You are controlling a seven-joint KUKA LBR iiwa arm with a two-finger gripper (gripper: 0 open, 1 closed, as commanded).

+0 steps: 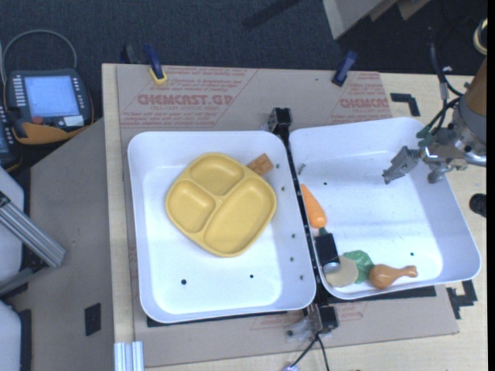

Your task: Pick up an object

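Observation:
My gripper (416,170) hangs over the upper right part of the right bin (363,141). It is open, one finger to the left and one to the right, with nothing between them. Along that bin's left wall lies an orange carrot (312,205), with a black object (326,248) just below it. In the bin's near corner sit a green piece (360,260), a beige round piece (344,273) and a brown drumstick (389,273). All of these lie well to the lower left of the gripper.
The left bin (166,269) holds a yellow divided plate (220,204) with a small brown block (260,163) poking out at its upper right edge. Clamps (280,119) join the bins at the middle. A pendant with a screen (48,99) rests off the bench at far left.

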